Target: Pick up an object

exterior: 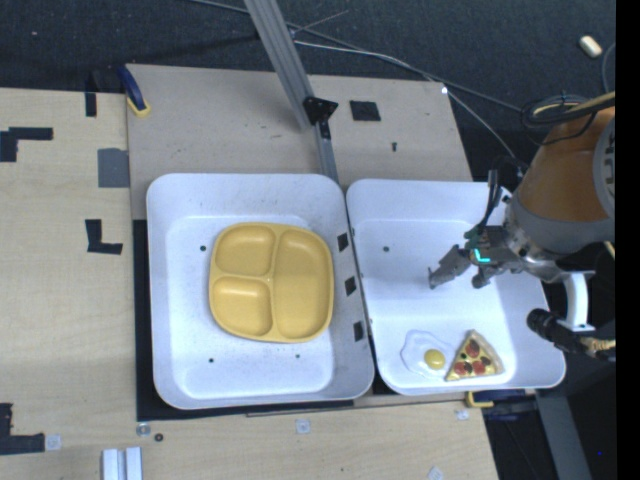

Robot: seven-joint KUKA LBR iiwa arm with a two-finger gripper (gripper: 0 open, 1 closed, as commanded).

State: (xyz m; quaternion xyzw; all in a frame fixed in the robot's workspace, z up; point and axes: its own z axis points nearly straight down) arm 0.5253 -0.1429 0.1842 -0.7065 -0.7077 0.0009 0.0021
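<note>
Camera view shows the gripper (458,268) open and empty mid-right, above the right bin (400,208) — pizza slice (473,357) and egg (426,355) lie lower right, nothing picked yet.

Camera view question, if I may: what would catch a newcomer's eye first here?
Probably the yellow divided plate, sitting alone in the left bin. Next, the gripper hanging with its fingers open over the middle of the right bin, while a toy fried egg and a toy pizza slice lie side by side near that bin's front edge.
</note>
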